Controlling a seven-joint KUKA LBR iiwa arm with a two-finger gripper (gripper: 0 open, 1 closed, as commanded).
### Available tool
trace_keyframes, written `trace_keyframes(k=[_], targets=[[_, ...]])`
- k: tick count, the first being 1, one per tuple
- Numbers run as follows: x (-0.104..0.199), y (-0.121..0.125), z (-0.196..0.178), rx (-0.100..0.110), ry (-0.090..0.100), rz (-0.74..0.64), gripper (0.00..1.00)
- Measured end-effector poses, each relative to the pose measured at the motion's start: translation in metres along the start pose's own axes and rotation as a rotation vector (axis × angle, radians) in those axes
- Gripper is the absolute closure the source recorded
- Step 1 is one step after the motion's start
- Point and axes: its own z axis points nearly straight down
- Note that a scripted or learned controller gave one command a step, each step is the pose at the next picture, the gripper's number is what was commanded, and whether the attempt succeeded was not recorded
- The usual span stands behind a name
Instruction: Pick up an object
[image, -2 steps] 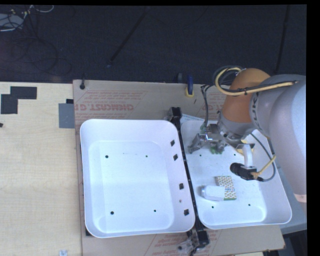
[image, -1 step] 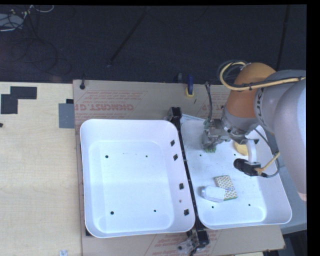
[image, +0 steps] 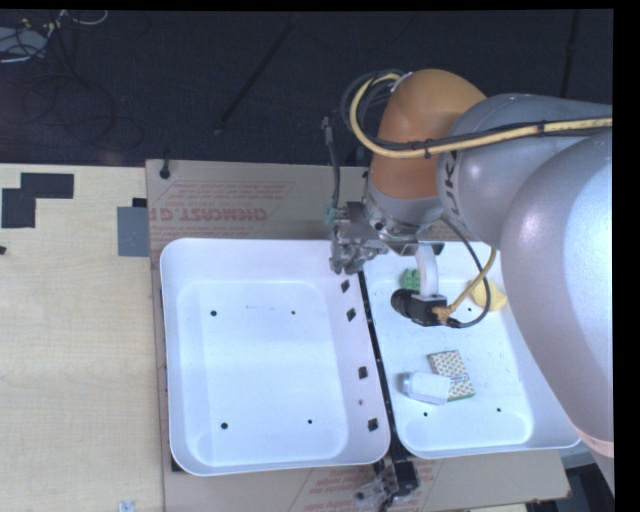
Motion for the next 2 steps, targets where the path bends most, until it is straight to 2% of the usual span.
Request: trace_keyframes(k=[1,2], targets=[[-0.044,-0.054,-0.011,0.013,-0.008,0.019,1.0],[-0.026,-0.013,-0.028,0.006,-0.007,0.013,1.0]])
